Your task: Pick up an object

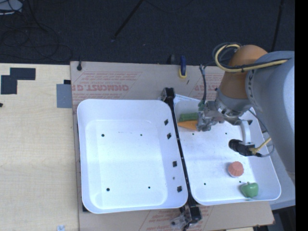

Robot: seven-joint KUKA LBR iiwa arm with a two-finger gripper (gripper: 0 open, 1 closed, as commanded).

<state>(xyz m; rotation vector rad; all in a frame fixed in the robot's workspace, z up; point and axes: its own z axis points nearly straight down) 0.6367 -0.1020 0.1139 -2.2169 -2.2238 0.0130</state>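
Hovering fingers [206, 124] just right of orange carrot [188, 125], touching tip; open/closed unclear.

I see red print on the cardboard [120, 83] under the bins. It lies upside down. I can't read it surely.

Orange carrot [187, 125] lies flat in right bin, top left part, close to middle wall, green piece [188, 116] just behind it.
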